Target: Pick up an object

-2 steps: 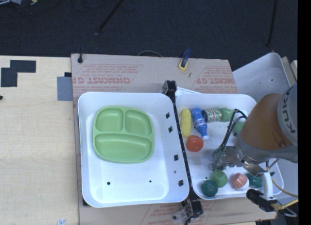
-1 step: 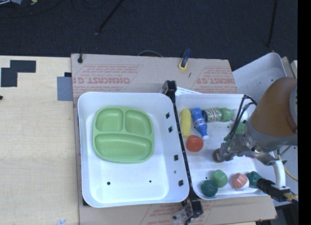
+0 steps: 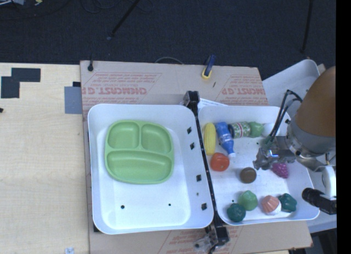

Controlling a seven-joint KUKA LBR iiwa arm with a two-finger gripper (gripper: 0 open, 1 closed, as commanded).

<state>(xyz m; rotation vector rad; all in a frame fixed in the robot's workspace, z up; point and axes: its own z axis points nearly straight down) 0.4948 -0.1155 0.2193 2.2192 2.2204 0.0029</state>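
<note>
Gripper (image 3: pixel 267 158) hangs low in the right bin (image 3: pixel 258 117); its finger state I cannot tell. At its 3 o'clock, a knobbly purple grape cluster (image 3: pixel 281 169) lies partly hidden.

The two shallow white plastic bins, left (image 3: pixel 104 203) and right (image 3: pixel 258 118), look smooth and faintly glossy, and in the left one lies a pale green, matt-looking plastic divided plate (image 3: pixel 139 152). Under the bins lies a brown, dull cardboard sheet with red print (image 3: pixel 137 85), and left of it the pale wood-grain counter (image 3: pixel 41 159) looks smooth and matt. In the right bin, the yellow plastic corn cob (image 3: pixel 209 138) and the round orange plastic fruit (image 3: pixel 220 162) show a slight sheen.
</note>
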